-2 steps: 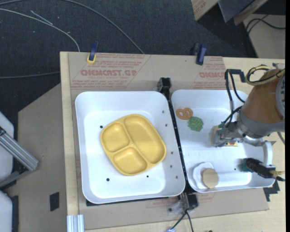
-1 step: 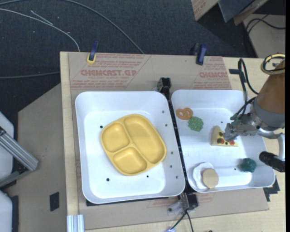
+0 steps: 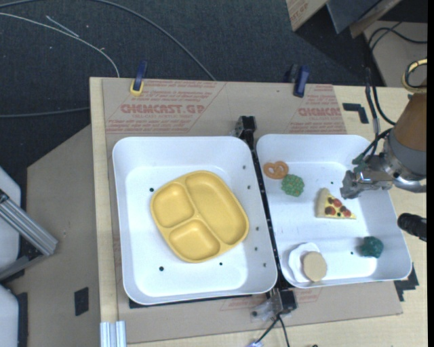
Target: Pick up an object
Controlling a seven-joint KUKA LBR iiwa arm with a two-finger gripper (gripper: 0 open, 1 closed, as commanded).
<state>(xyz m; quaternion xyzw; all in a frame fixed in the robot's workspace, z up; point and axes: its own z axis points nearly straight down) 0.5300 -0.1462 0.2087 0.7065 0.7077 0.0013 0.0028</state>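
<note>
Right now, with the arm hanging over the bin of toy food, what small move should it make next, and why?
Probably lower toward the pizza slice: the tool hovers just up and right of it, nearer than the other toys.

Table: brown board, red "CHEMCAST GP" print along far edge.
Left bin: white, shallow, small black dots on its floor.
Right bin: white, shallow, just beside the left bin.
Yellow-tipped clamp: blue, on far table edge, left.
Blue clamp: on far table edge, right.
Black clip: between the bins, far end.
Second clip: between the bins, near end.
Carpet: dark, around the table.
Cables: thin, pale, lying across the carpet.
Metal bar: grey, slanted, at left edge.
Box: cardboard, top right.
</note>
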